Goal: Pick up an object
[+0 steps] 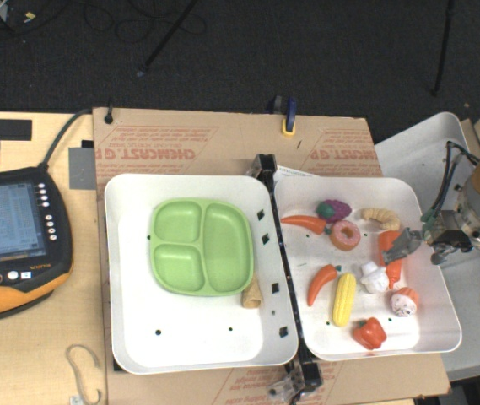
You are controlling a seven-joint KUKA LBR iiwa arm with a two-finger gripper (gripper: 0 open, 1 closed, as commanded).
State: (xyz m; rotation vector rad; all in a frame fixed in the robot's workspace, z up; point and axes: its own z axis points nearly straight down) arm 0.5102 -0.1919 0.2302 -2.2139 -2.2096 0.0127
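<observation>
Left bin [130, 327]: green divided plate [201, 248], small tan piece [251, 294] at its lower right edge. Right bin [434, 332]: toy food scattered, including a carrot [304, 223], donut [345, 235], corn cob [343, 299] and red pepper [370, 333]. Gripper [406, 245] sits low at the bin's right side, touching or just above an orange piece [389, 255]. Judged step: approach, before any lift. Next move needs a firm close on one item. Finger state cannot be told; the arm is cut off at right.
</observation>
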